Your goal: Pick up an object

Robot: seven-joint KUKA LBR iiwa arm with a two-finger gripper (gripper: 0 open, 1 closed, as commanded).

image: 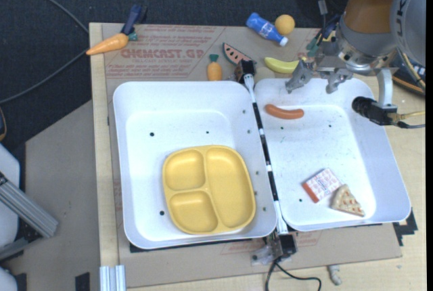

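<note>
Toy carrot at far-left corner of worktop, outside both bins. Small orange piece and watermelon slice along far edge, just behind the bins. Left bin holding one yellow divided tray, three compartments, all bare, sitting toward near-right of that bin. Right bin holding three things: sausage near far edge, red-and-white packet and pizza slice touching each other toward near-right corner. Blue bottle, orange ball and banana on far edge behind right bin. Gripper hanging over far edge of right bin, fingers apart, nothing between them, released. Closest candidate looks like the sausage, just below and left of the fingers, lying roughly crosswise; likely target, not certain. Risks, as judgement: sausage round and slim, could roll or squirt out if fingers close off-centre or along its length instead of across it. Sits close to bin's far wall, so a descending finger could catch the rim or pin the sausage against it. Banana just outside the rim near left finger, could get bumped. Packet and pizza touching, so a grab there might drag both or take neither.
</note>
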